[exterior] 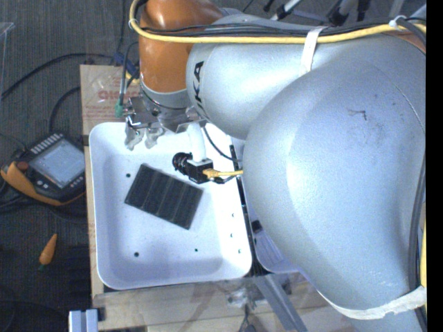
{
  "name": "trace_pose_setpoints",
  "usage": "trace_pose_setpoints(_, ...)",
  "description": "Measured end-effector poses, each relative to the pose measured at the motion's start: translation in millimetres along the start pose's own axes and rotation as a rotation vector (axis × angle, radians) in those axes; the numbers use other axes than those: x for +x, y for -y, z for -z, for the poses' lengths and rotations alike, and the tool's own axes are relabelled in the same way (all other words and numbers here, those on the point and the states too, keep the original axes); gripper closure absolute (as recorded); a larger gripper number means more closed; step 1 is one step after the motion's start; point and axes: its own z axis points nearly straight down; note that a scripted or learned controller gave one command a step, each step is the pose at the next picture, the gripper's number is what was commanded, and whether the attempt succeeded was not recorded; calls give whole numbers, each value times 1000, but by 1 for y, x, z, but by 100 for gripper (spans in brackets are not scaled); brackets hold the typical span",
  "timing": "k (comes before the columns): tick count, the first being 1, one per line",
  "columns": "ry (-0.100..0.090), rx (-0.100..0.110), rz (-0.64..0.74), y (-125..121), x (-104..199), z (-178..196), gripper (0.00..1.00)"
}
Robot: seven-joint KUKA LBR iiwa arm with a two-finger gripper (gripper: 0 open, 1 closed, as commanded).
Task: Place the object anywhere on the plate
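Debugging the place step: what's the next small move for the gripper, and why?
Probably shift the gripper toward the dark ribbed slab and lower it. Its fingers stand apart with nothing between them, over the far corner of the left bin, while the slab lies flat nearer mid-bin, apart from the gripper.

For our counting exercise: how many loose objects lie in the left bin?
1: a black ribbed slab in the middle of the bin. The arm may hide others at its right side.

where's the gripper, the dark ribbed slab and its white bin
gripper [140,142]: camera view, midway between fingertips
dark ribbed slab [165,196]: camera view, middle of top face
white bin [166,254]: camera view, bare floor near lower rim
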Motion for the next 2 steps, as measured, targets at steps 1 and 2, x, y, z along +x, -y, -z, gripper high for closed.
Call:
trace_pose_setpoints(1, 5, 2, 1, 0, 0, 7, 100)
trace_pose_setpoints(2, 0, -2, 331, -38, -20, -14, 100)
